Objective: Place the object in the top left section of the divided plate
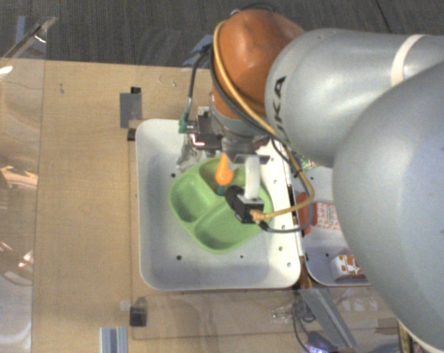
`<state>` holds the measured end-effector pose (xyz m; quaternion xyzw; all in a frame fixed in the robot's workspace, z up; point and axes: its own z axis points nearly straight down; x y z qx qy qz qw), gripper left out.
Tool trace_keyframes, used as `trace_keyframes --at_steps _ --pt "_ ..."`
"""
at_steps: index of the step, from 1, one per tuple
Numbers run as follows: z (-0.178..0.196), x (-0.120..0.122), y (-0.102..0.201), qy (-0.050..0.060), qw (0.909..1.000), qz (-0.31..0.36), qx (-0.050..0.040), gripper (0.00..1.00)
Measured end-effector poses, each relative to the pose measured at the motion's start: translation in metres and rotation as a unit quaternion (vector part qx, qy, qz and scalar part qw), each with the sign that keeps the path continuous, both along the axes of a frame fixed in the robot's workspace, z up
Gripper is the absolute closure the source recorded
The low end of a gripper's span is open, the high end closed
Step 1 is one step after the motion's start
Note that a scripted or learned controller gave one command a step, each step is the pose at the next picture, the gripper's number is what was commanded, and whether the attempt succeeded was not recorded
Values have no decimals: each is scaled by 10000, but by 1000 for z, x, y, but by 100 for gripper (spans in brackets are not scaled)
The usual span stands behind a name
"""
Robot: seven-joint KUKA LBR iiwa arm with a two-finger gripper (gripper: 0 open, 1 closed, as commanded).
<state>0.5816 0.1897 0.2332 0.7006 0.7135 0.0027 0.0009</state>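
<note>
Gripper (229, 175) low over green divided plate (211, 212), apparently clamped on small orange object (223, 171) seen between the fingers. Object hanging above plate's upper compartments, near the rim; exact section hard to call, wrist blocking the view. Plate sitting inside left white bin (156, 271) on worktop (75, 197). Advice for this step: confirm alignment over top left section, descend straight, release only when low, avoid nudging the divider ridge or plate rim. Right bin (332, 267) holding printed items, well clear.
</note>
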Motion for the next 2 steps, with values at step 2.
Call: trace_keyframes --at_steps 2 --pt "100 -32 17 -15 9881 1540 -11 0"
